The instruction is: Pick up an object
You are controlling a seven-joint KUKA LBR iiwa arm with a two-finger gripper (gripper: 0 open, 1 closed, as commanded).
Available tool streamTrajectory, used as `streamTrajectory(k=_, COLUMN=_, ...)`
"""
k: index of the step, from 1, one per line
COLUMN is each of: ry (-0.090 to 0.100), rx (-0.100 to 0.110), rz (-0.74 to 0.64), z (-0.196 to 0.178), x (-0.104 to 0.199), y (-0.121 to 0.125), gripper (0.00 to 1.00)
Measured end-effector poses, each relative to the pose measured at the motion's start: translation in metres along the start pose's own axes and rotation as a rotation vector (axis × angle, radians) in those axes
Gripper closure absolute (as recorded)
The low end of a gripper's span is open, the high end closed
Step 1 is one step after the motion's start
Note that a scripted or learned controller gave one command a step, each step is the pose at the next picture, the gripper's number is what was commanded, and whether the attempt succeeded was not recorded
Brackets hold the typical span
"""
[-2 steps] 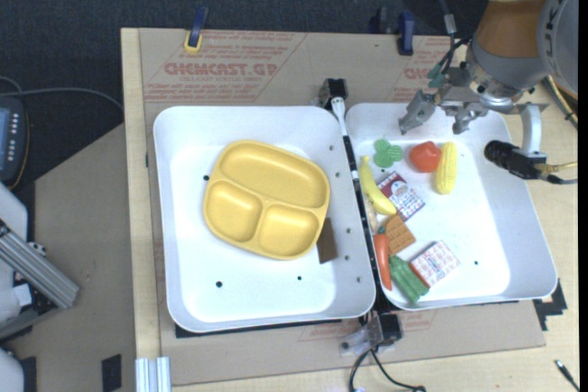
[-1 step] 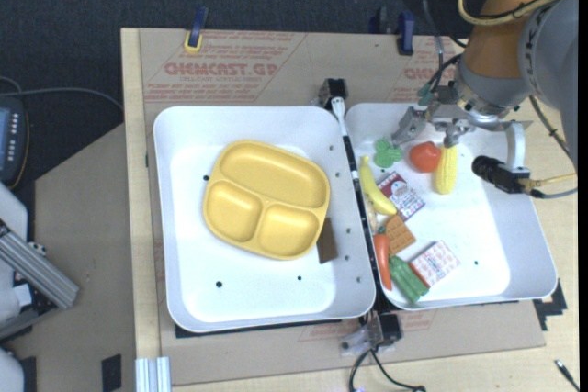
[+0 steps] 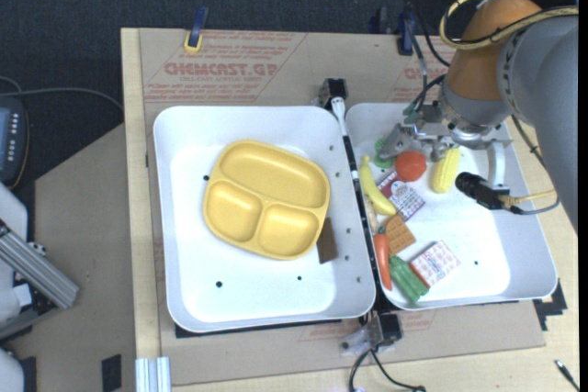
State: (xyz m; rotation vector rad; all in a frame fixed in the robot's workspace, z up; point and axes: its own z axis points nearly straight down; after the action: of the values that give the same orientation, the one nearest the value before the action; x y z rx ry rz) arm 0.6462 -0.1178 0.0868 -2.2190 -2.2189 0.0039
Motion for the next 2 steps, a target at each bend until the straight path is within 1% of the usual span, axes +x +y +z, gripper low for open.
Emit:
streamTrajectory(k=1, ry=-0.001, rx=-0.007, rz=0.0, z=-0.014, x=0.0, y=0.001, gripper=1.0)
streamTrajectory(k=2, ry=-0.002, rx=-0.009, rz=0.001, z=-0.072, x=-0.004, y=-0.006, gripper=1.0)
